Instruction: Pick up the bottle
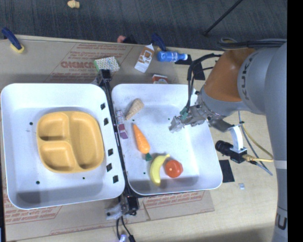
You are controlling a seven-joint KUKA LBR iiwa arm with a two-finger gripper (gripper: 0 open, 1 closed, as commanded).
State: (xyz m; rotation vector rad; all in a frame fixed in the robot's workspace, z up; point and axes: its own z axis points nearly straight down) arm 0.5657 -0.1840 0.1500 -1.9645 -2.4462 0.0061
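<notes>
Pincer (178, 124) hangs low over the right bin (204, 173), right of middle; can't tell its state, nothing visibly held. Bottle (171, 57) lies on the table beyond the bin's far rim, outside it. Step: approach not made. Next: lift, travel far, realign over bottle.

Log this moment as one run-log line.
gripper: over right bin, nothing seen held | bottle: lying on bench behind right bin, untouched | status: pick not done
</notes>
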